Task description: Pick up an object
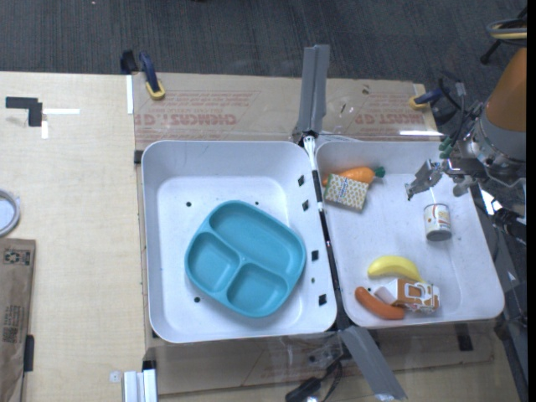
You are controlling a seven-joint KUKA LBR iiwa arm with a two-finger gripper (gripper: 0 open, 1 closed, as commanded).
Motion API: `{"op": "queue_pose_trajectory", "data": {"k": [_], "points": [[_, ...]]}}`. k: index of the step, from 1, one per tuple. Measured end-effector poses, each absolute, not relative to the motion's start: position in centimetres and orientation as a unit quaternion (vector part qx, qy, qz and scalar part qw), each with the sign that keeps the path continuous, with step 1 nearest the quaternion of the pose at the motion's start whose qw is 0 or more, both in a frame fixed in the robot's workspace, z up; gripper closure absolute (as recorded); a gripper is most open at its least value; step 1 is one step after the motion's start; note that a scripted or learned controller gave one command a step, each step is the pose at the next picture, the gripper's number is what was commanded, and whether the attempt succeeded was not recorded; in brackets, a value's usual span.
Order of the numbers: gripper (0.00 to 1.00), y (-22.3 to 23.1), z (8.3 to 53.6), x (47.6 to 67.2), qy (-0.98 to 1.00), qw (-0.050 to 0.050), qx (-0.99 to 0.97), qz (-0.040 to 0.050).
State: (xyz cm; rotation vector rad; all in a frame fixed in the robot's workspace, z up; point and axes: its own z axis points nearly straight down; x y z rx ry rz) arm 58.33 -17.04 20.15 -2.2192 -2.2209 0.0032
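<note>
Metal hand (pixel 429 177) hangs over the right bin (pixel 469 308), near its far right side; how wide it stands cannot be told, and nothing is seen in its grip. Just below it lies a small can (pixel 437 223). Farther toward the near rim sit a banana (pixel 394 266), sausage (pixel 377 303) and carton (pixel 416 295); leftward, a carrot (pixel 358 174).

Bench and floor
Light wooden bench (pixel 67 182) under dark grey carpet floor (pixel 251 15) at far side; cardboard sheet (pixel 226 111) clamped down.
</note>
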Motion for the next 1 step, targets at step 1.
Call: {"op": "queue_pose_trajectory", "data": {"k": [1], "points": [[0.00,-19.84,9.55,58.90,-0.704,0.001,-0.710,0.0009]]}}
